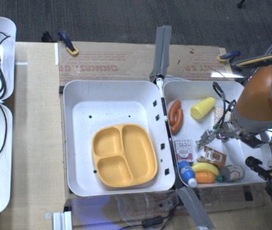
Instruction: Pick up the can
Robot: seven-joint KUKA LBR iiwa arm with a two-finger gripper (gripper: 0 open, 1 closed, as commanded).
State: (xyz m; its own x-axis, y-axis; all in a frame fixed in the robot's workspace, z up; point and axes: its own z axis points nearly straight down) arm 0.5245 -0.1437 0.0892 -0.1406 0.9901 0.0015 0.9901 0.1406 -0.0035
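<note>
- Arm comes in from the right, orange band over the right bin, approx above its right half.
- Gripper sits low inside right bin, mid-bin; metal fingertips look slightly spread w/ nothing between them, though small and hard to read.
- Can lies on its side at the near right corner of right bin, grey, near the bin's front wall; well apart from gripper, to its lower right.
- Brown packet lies just below the gripper, between it and the can.
- Banana and orange fruit sit along the front wall, just left of can; orange fruit close to touching it.
- Blue-capped bottle at front left corner of right bin, next to the fruit.
- Pink/white card packet lies by the left wall, above the bottle.
- Sausage lies along left wall, farther back.
- Yellow cylinder lies tilted at the back, right of sausage.
- Left bin holds a yellow divided plate, 3 compartments, nr the front centre.
</note>
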